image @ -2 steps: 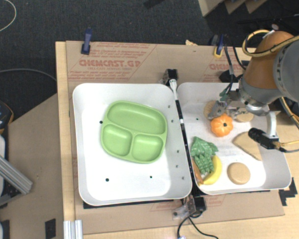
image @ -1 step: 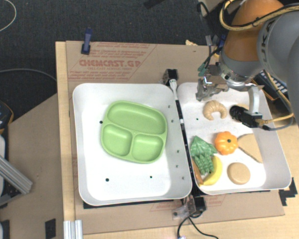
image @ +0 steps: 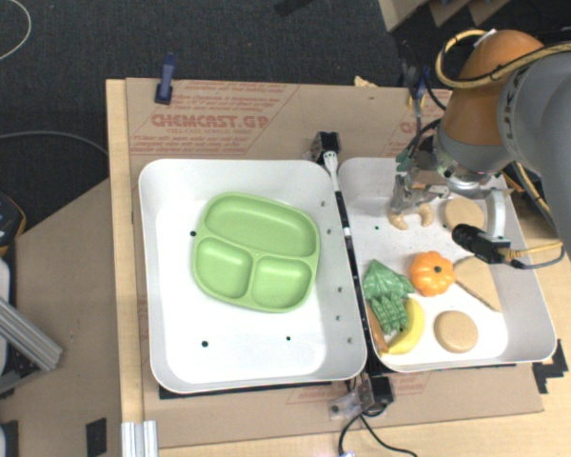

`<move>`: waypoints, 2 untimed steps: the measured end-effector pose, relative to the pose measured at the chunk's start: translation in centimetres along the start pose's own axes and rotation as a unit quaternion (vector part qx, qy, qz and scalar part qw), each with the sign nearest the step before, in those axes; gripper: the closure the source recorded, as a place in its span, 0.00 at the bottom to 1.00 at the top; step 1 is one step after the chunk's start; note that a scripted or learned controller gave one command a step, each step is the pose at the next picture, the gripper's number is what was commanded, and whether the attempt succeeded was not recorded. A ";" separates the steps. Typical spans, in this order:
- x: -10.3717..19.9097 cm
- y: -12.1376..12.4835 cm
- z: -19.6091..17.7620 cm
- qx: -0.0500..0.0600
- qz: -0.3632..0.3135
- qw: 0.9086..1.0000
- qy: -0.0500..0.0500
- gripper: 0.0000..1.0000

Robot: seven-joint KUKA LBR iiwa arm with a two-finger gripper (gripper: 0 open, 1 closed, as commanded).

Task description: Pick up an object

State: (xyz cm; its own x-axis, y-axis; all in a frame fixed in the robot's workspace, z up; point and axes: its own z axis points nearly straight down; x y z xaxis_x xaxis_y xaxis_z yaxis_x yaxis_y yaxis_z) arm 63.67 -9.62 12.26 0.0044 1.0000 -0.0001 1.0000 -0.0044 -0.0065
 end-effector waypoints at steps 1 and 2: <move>12.6 -3.8 -6.6 -0.005 -0.008 1.000 0.003 1.00; 9.3 -8.3 -10.4 -0.003 -0.001 1.000 0.000 1.00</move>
State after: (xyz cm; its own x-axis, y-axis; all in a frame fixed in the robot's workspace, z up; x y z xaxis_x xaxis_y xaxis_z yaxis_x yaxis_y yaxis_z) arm 55.53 -0.30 22.69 0.0027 1.0000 0.0005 1.0000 -0.0027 -0.0005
